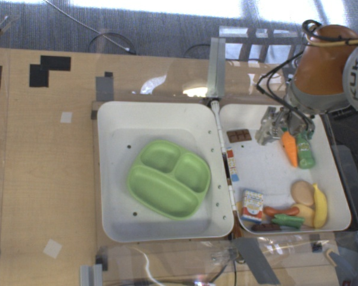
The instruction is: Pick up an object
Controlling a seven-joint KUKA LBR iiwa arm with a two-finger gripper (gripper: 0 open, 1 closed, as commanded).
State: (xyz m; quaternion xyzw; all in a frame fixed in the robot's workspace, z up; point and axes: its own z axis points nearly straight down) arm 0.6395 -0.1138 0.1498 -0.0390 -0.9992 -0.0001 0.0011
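Left white bin (113, 219): green three-compartment plastic plate (169, 177). Right white bin (340, 216): orange toy carrot (290, 148), yellow banana (320, 206), small carton (252, 205), label unreadable. Gripper (280, 126) state: cannot tell.

The gripper (277, 126) hangs over the right bin (259, 171) beside a carrot (290, 149); a green plate (169, 177) fills the left bin (116, 159).

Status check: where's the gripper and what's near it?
Gripper low in right bin, upper area. Carrot and green bottle just beside it, not gripped. Chocolate bar to its left.
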